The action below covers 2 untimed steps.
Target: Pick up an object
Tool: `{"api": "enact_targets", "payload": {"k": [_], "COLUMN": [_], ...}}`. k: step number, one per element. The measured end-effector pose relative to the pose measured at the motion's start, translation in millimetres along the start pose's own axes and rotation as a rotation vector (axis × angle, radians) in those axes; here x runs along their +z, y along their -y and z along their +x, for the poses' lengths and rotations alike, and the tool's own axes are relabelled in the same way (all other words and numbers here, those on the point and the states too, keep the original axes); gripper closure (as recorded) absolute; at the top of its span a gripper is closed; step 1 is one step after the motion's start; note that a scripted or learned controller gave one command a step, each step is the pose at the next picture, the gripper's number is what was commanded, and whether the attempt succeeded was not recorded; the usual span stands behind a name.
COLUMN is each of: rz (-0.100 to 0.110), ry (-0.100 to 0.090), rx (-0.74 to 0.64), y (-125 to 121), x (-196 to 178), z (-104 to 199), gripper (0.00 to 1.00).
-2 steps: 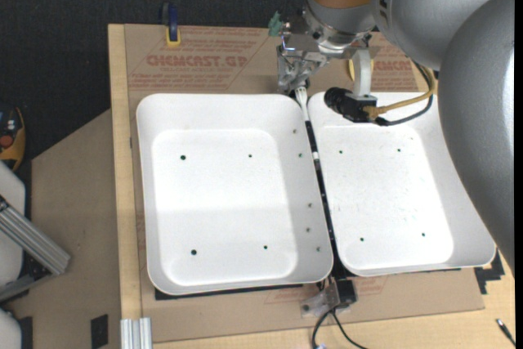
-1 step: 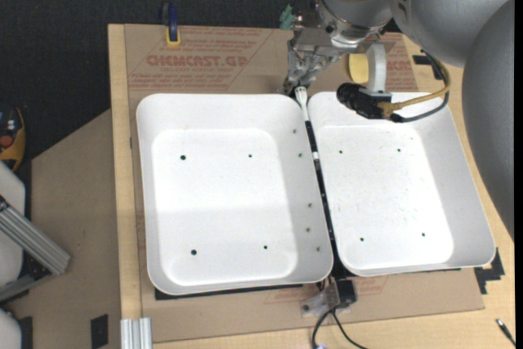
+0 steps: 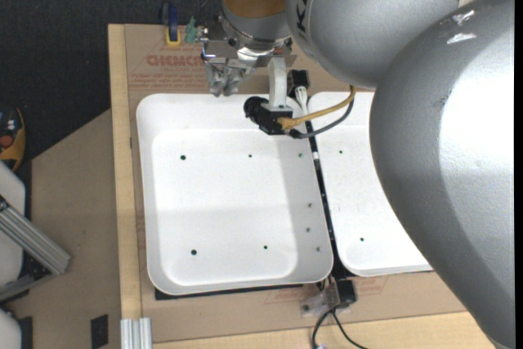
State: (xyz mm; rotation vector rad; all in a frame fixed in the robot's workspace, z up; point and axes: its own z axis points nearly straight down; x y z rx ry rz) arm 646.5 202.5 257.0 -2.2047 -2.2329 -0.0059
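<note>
Camera view looks down on two white bins; the left bin [image 3: 229, 200], nearest, shows a bare floor with a few small dark dots, and the right bin [image 3: 368, 233] lies partly under the grey arm [image 3: 425, 94]. No object to pick up can be made out in either. Beyond, red lettering on the cardboard [image 3: 163, 61] seems to read "CHEMC". Over the left bin's far rim hangs the gripper [image 3: 225, 82]; whether it is wide or narrow I cannot tell
</note>
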Motion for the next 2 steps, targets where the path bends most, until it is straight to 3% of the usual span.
{"api": "enact_targets", "payload": {"k": [1, 2], "rz": [-0.005, 0.007], "ry": [0.005, 0.005], "rx": [0.015, 0.007], "y": [0, 16], "x": [-44, 9], "z": [-39, 26], "gripper": [1.0, 1.0]}}
